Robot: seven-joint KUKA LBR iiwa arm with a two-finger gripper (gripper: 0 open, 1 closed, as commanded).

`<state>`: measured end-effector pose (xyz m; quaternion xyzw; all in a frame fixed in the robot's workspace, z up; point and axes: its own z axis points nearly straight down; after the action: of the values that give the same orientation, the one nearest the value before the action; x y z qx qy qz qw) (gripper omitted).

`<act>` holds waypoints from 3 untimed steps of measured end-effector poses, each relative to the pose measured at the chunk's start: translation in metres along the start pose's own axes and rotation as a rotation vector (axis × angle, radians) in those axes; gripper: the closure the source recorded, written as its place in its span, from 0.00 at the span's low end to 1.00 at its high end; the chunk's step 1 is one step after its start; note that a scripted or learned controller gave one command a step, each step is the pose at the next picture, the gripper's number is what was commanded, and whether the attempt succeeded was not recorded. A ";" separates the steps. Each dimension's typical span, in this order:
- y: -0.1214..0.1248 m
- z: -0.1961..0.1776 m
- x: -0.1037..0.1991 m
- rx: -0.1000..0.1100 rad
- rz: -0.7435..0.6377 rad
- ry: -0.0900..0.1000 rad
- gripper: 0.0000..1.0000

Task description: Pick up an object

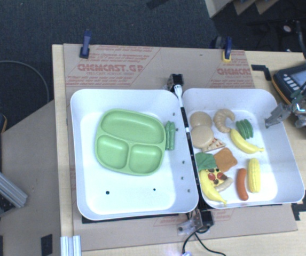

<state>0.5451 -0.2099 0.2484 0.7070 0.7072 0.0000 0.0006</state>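
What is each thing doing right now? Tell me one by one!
Green plate: flat in the left bin, nothing on it.
Green bean: lying beside the plate.
Right bin: holds the toy food.
Croissant: lying flat.
Corn: lying flat.
Gripper: at the right bin's edge, holding nothing.

Glossy plastic bins [88,143], matt green tray [128,142]

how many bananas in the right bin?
2. One banana lies in the right bin toward its right side, beside the green vegetable. The other banana lies at the near edge, partly under a pizza slice. None seems hidden.
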 end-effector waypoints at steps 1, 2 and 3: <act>-0.037 0.164 -0.008 0.007 -0.003 0.016 0.00; -0.065 0.036 -0.016 -0.010 0.002 -0.005 0.00; 0.023 0.154 -0.008 -0.001 -0.006 0.011 0.00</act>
<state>0.5684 -0.2179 0.0943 0.7049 0.7093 0.0042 -0.0029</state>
